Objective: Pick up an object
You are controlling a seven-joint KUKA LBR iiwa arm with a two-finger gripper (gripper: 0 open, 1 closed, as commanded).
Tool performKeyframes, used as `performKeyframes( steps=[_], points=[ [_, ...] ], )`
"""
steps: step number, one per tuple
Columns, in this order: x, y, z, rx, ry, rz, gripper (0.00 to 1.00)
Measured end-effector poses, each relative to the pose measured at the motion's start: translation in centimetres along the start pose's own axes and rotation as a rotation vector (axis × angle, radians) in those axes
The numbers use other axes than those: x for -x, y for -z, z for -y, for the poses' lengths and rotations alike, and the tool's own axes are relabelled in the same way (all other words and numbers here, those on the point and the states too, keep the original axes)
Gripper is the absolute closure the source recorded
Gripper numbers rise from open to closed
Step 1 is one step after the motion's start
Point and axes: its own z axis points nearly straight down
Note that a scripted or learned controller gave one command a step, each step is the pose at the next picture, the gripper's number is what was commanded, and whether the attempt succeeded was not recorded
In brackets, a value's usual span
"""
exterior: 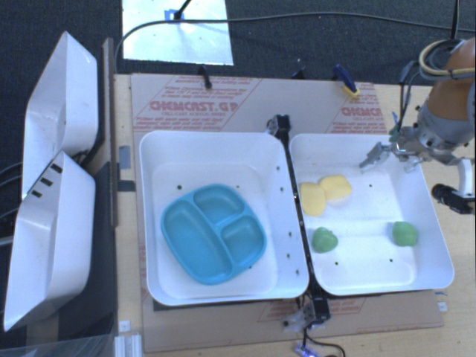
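Observation:
The right bin [424, 274] holds two pale yellow pieces, one [313, 198] beside the other [335, 187], near its left wall. Two green pieces lie nearer the front, one [324, 239] at the left and one [404, 233] at the right. My gripper [392, 158] hangs over the bin's back right part, above and to the right of the yellow pieces. Its fingers are spread open with nothing between them. The arm's orange band [454, 99] sits at the right edge.
The left bin [160, 162] holds a blue divided plate [213, 233]. A black clamp [281, 125] joins the bins at the back. Spare white bins [56, 177] are stacked at the far left. Cables run along the back of the bench.

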Motion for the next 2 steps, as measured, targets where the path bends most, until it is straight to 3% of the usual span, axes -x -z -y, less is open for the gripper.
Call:
performKeyframes(
  steps=[1,2],
  points=[
    [0.0,-4.2,-0.1,0.001,0.001,0.0,0.0],
    [0.0,-2.9,-0.2,0.005,0.002,0.001,1.0]
  ],
)
